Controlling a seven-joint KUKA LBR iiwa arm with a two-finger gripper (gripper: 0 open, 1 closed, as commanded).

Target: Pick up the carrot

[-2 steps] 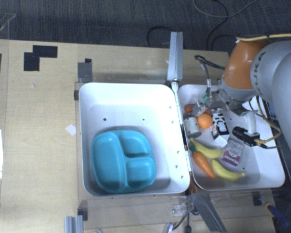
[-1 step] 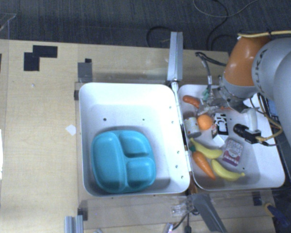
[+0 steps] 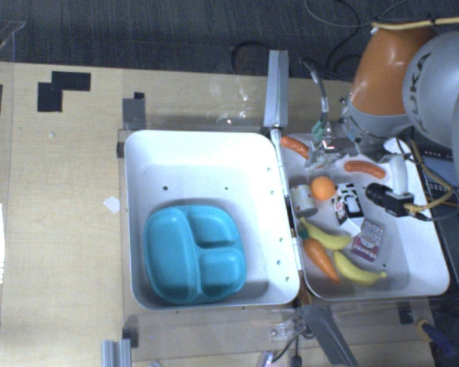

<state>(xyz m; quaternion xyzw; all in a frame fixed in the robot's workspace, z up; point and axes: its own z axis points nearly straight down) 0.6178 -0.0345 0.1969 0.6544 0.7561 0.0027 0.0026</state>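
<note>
Two carrot-like orange pieces lie in the right bin (image 3: pixel 436 266). One carrot (image 3: pixel 294 144) rests in the far left corner, against the bin wall. A second, tapered carrot (image 3: pixel 320 257) lies near the front, beside a banana (image 3: pixel 327 238). My gripper (image 3: pixel 321 153) hangs low over the far part of that bin, just right of the far carrot, and its tip overlaps the carrot's right end. The gripper body hides whether the carrot sits between the tips.
The right bin also holds an orange ball (image 3: pixel 322 187), a small can (image 3: pixel 302 200), an orange-red sausage shape (image 3: pixel 365 169), a second banana (image 3: pixel 358 271), a pink packet (image 3: pixel 369 240) and a black-and-white card (image 3: pixel 349 202). A blue divided tray (image 3: pixel 193 252) lies in the left bin (image 3: pixel 176 159).
</note>
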